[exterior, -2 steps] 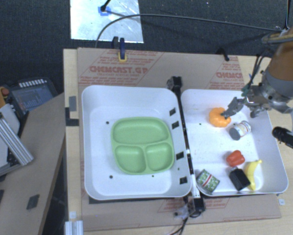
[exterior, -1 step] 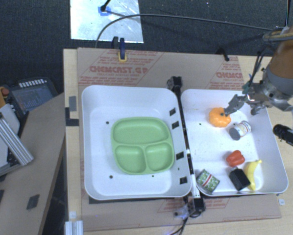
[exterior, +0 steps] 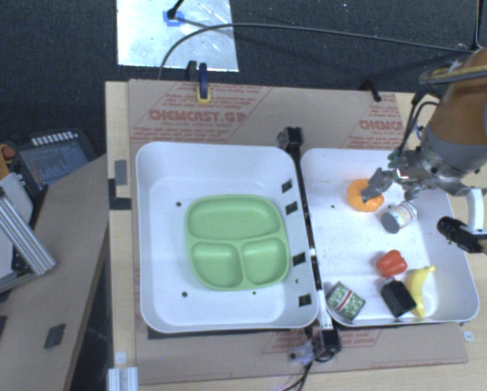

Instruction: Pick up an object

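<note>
The grey arm [exterior: 463,112] with its orange band reaches in from the right and ends in the pincer [exterior: 388,179], which hangs over the back part of the right shallow white plastic bin [exterior: 325,169]. Whether the pincer is wide or narrow cannot be told, since its tips merge with the things below it. Directly under and partly hidden by the pincer lies a round orange fruit-like toy [exterior: 361,195], touching or nearly touching the metal; no gap can be made out, and nothing shows the toy lifted clear of the bin floor. Just to the right of the orange toy, and a little nearer the front, lies a small white-and-grey cylinder like a tin can [exterior: 401,217], tipped on its side. Further forward from the orange toy sits a small red pepper-shaped toy [exterior: 392,262], and beyond that, near the front right corner, a yellow banana-shaped toy [exterior: 423,287] lies against a flat black block [exterior: 397,297]. Well to the front-left of the orange toy, at the bin's front edge by the divider, rests a small green-and-white printed packet [exterior: 344,300]. Left of the orange toy, across the divider, the left shallow white plastic bin [exterior: 158,218] holds a pale green three-compartment plastic plate [exterior: 235,241] lying flat. Both bins rest on a brown cardboard-covered surface [exterior: 227,112].
</note>
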